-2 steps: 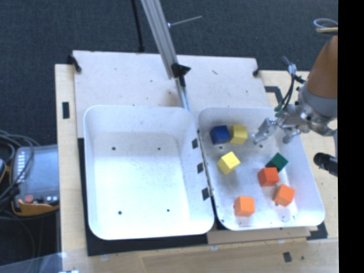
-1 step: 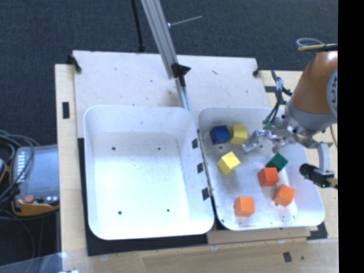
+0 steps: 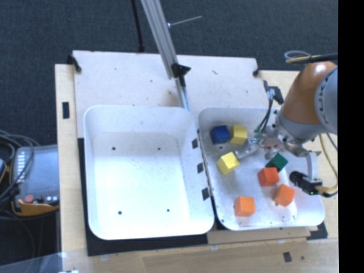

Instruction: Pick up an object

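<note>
The right bin holds several blocks. A blue block and a yellow block sit side by side near its back left. A second yellow block lies in front of them. A green block, a red-orange block and two orange blocks lie toward the front right. My gripper is low in this bin, between the two yellow blocks and left of the green block. Nothing visibly sits in it.
The left bin stands beside the right one, the two rims meeting at the middle. A slanted metal pole rises behind the bins. The arm's orange band hangs over the right bin's back right corner.
</note>
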Robot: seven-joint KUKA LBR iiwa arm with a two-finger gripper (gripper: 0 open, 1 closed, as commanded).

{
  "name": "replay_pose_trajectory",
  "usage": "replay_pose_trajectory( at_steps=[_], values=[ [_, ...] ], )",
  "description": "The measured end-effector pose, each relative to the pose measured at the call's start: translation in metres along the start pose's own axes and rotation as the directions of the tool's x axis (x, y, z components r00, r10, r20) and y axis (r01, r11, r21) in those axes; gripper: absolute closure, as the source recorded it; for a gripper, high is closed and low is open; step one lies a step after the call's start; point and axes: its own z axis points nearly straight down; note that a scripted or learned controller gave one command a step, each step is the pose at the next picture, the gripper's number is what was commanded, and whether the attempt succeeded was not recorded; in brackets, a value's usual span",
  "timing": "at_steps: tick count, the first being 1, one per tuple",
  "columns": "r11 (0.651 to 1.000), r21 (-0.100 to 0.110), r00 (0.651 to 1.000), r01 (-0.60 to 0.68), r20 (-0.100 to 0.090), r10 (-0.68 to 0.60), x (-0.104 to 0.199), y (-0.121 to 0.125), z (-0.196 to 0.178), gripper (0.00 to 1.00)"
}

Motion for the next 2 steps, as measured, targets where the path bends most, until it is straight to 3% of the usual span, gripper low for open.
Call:
replay_pose_trajectory(
  at_steps=[1, 2],
  values=[
    [1.000, -0.008, 1.000, -0.007, 0.002, 0.007, -0.002, 0.002, -0.014, 1.00],
    [1.000, -0.010, 1.000, 0.003, 0.002, -0.003, -0.004, 0.003, -0.079, 1.00]
  ],
)
